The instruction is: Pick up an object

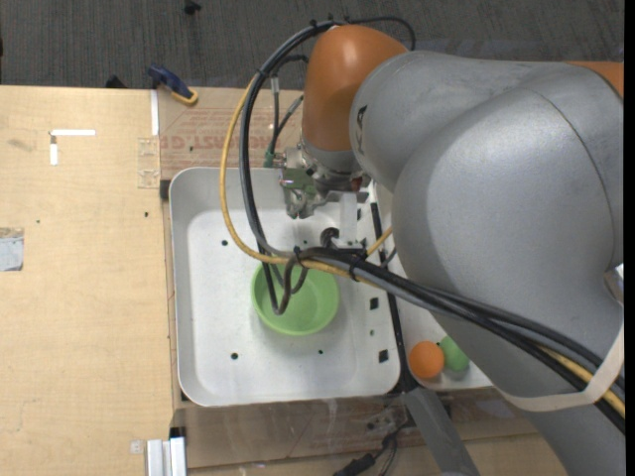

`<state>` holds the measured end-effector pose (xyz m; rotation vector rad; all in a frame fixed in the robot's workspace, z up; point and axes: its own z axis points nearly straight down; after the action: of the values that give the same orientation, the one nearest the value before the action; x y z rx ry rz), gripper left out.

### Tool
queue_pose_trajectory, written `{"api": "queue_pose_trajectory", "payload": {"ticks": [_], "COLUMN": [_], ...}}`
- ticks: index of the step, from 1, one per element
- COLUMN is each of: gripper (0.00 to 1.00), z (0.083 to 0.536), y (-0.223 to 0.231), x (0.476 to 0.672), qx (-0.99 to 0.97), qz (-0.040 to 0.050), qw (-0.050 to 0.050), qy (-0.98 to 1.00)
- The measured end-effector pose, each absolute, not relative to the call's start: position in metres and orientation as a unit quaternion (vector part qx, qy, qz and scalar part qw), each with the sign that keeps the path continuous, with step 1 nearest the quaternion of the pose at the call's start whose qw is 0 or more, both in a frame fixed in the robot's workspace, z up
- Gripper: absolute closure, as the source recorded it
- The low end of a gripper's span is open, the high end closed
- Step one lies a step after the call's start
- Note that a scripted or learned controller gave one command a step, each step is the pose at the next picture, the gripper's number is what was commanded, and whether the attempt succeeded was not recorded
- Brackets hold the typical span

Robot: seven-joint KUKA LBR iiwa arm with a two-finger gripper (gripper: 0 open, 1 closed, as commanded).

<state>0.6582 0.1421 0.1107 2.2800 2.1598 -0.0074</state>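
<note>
You are looking at the arm covering most of the right bin, so much of that side is hidden. In the left bin a green bowl is sitting near the middle; judge it light, stiff and slick, best taken by its rim. Cables are crossing over it. The gripper is hanging above the bin's far side; whether it is released or clenched, you cannot tell. 2 small balls, orange and green, are peeking out beside the arm.
</note>
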Motion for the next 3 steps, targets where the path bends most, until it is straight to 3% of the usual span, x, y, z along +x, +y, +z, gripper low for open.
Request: {"api": "queue_pose_trajectory", "payload": {"ticks": [1, 2, 3], "gripper": [1.00, 1.00, 1.00], "z": [0.161, 0.267, 0.287], "y": [0.109, 0.132, 0.175], "x": [0.603, 0.550, 0.499], "qx": [0.757, 0.887, 0.770], "qz": [-0.0017, -0.0021, -0.0024], "qw": [0.000, 0.001, 0.000], "qy": [0.654, 0.461, 0.638]}}
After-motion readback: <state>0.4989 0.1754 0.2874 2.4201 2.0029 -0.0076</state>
